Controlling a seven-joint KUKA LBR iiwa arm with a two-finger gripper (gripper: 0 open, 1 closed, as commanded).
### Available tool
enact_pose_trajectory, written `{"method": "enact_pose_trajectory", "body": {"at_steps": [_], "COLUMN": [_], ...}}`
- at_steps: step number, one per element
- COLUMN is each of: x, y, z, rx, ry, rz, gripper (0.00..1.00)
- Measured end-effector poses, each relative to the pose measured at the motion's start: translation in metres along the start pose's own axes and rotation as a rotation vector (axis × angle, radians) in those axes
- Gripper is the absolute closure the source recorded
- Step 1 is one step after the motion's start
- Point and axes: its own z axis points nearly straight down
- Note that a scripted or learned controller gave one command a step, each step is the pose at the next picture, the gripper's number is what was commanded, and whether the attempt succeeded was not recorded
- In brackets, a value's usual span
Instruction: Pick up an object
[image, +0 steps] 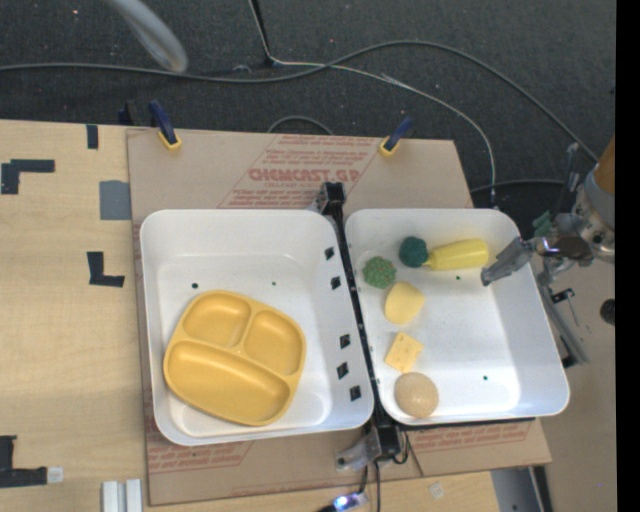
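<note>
Long yellow corn-shaped toy (458, 254) lies in right shallow white bin (500, 340), just beside grey two-finger gripper (500, 266), on its far-left side; not clear if touching. Dark green round toy (413, 250) touches corn's far end. Gripper hangs over bin's right rim, nothing seen betw. fingers; open/closed can't tell.

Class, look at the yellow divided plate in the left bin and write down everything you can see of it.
The yellow divided plate looks like smooth moulded plastic, rounded at the corners. Raised ridges split it into three compartments: two smaller ones at the far side, one long one nearer the camera. It lies flat, right side up, turned at a slant, on the floor of the left bin. Nothing rests in it.
</note>
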Motion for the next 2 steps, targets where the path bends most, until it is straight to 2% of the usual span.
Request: {"method": "enact_pose_trajectory", "body": {"at_steps": [1,2], "x": [0.000,-0.006], "y": [0.002,-0.001], "z": [-0.006,0.041], "rx": [-0.010,-0.006], "ry": [-0.003,-0.002], "rz": [-0.003,-0.003], "gripper": [0.00,0.00]}}
